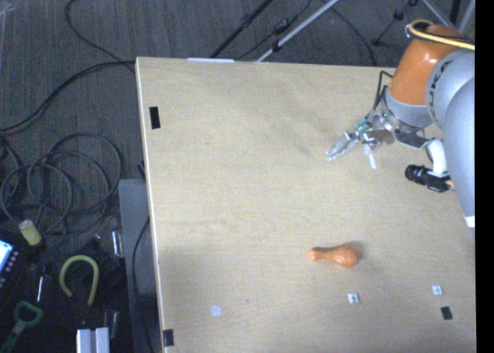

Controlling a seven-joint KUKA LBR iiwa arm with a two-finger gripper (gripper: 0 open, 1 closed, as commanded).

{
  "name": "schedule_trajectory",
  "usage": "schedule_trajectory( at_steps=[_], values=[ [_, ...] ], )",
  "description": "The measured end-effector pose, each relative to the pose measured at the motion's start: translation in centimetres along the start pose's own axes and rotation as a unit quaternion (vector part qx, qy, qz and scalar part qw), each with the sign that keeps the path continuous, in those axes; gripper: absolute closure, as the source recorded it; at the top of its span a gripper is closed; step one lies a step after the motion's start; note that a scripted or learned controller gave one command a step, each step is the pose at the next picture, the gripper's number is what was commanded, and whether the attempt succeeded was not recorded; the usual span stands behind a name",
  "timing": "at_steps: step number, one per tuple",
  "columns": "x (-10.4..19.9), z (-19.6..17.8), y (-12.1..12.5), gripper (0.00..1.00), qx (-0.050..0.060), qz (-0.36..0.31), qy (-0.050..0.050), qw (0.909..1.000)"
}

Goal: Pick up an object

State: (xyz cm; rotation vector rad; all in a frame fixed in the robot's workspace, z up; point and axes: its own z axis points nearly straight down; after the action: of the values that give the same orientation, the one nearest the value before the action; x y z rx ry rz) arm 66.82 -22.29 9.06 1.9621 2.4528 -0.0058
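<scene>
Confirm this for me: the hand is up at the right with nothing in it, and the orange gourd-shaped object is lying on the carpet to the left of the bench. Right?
Not quite. The orange gourd-shaped object is lying on the bench top, toward its near edge, not on the carpet. The camera view shows it there, below the hand, which is up at the right with nothing in it.

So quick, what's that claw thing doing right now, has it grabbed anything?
Gripper: open, holding nothing, up in the air above the bench. The orange object lies apart from it, nearer the camera.
</scene>
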Motion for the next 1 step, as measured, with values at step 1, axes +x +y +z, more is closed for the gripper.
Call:
schedule_trajectory(
  at_steps=[1],
  values=[
    [3.54, 0.66, 0.82, 0.0, -0.001, -0.133, 0.001, 0.9911]
  ],
)
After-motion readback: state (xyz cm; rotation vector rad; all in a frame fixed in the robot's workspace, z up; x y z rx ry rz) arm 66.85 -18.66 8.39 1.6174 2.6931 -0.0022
